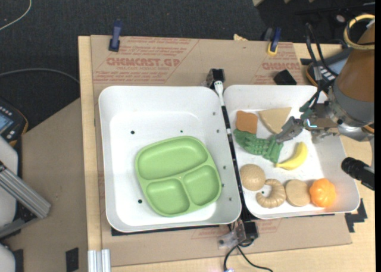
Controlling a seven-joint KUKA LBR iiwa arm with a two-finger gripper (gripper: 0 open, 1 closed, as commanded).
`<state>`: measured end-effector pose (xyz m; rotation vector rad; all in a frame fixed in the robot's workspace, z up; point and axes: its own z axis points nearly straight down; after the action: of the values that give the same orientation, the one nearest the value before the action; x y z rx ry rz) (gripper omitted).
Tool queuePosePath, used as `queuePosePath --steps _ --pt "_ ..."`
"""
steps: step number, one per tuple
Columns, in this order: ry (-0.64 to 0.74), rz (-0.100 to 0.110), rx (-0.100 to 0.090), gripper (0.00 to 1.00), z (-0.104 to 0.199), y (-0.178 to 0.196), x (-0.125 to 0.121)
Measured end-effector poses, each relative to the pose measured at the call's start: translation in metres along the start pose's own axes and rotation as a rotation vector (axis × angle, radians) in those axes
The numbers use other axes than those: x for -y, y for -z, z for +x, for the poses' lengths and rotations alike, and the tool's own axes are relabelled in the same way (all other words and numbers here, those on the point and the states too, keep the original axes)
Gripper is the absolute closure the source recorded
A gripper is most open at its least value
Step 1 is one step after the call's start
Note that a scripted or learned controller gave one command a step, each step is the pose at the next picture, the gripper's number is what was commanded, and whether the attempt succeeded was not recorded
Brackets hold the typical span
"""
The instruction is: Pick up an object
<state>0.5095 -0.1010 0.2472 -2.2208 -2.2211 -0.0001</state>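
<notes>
Setting: a cardboard-topped bench [178, 56] printed with red lettering stood over dark carpet, with two blue clamps [115, 36] at its far edge. Two shallow white bins sat on it side by side, their inner rims touching.

Left bin [119, 110]: held one green divided plate [177, 174], three compartments, lying flat toward the near side.

Right bin [250, 95]: held the loose items.
- Orange-brown block [246, 122], far left of the bin.
- Tan wedge-shaped piece [274, 118], just beside the block, on its right.
- Green ridged toy [257, 144], lying aslant below the block.
- Yellow banana [295, 156], touching or nearly touching the green toy's right end.
- Round beige piece [252, 177], near the left wall.
- Curled beige croissant-like piece [271, 194], just beside it.
- Round tan piece [297, 193], next along the near wall.
- Orange fruit [322, 193], at the near right corner.

Arm: grey with an orange band, it reached in from the right over the right bin. The gripper [286, 136] was angled down and left, its tip between the tan wedge and the banana, close to the green toy's right end. Whether it was open, closed or gripping anything could not be told. Every item lay on the bin floor.
</notes>
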Motion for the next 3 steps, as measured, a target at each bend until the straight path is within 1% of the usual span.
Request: queuePosePath --steps 1,2,3 --pt "-0.002 0.014 -0.004 0.0 0.005 -0.143 0.034" --pt "-0.002 -0.002 0.001 1.0 0.005 -0.126 0.03" --pt "-0.002 -0.006 0.002 1.0 0.007 -0.161 0.028"
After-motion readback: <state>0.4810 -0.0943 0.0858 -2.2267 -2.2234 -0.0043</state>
